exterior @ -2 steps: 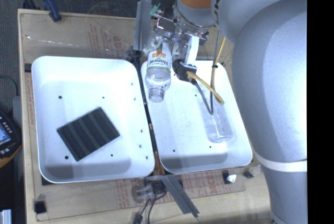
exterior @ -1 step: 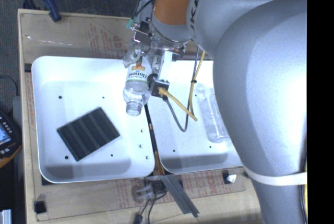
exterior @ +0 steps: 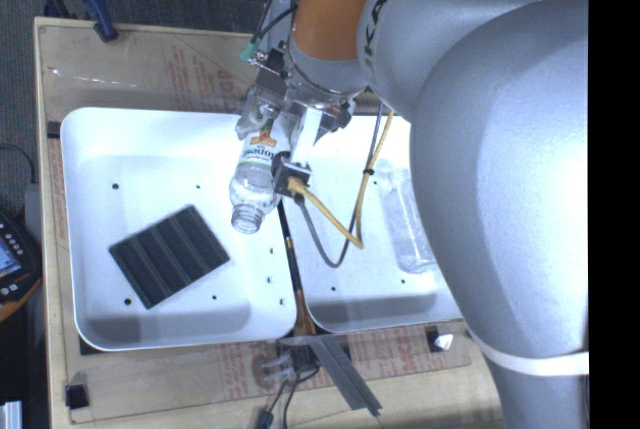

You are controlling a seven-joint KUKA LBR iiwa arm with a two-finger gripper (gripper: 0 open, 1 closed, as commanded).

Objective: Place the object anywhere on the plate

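A clear plastic bottle [exterior: 254, 185] with a small label hangs tilted over the right part of the left bin [exterior: 90, 147], its cap end pointing down. My gripper [exterior: 272, 139] is shut on the bottle's upper end, and the bottle sits between the fingers. The plate [exterior: 169, 254] is a dark, ribbed square lying flat on the floor of the left bin, toward the front. The bottle is above and to the right of the plate, not over it.
A second clear bottle [exterior: 405, 217] lies in the right bin [exterior: 350, 312], partly under the arm. A yellow cable [exterior: 335, 227] loops down from the wrist over the wall between the bins. A blue clamp [exterior: 100, 17] sits on the bench's far left corner.
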